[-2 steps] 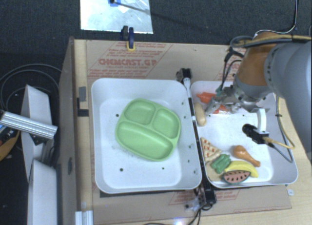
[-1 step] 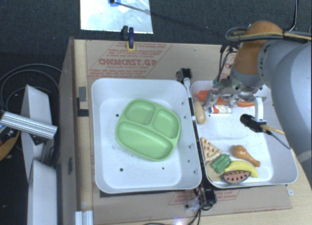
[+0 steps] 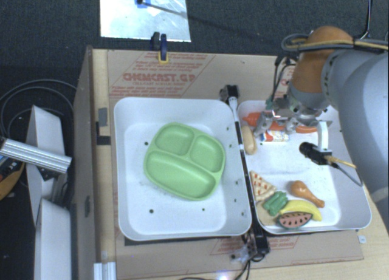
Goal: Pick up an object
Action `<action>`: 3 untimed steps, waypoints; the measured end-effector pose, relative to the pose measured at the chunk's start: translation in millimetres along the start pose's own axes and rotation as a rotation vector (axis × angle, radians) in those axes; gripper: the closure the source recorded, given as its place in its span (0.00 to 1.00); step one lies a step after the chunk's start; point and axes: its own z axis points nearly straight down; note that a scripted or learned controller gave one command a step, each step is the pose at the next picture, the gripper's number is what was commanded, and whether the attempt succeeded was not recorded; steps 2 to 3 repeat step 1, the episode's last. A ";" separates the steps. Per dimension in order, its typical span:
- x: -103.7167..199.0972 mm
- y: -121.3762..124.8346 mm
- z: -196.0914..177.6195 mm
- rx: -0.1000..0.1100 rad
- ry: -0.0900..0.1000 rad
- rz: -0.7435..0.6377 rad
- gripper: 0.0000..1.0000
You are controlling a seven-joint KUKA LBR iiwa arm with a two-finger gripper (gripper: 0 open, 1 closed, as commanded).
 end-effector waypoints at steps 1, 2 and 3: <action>-2.0 -1.9 -9.6 0.008 -0.002 -0.002 1.00; -2.0 -1.9 -9.6 0.008 -0.002 -0.002 1.00; -2.0 -1.9 -9.6 0.008 -0.002 -0.002 1.00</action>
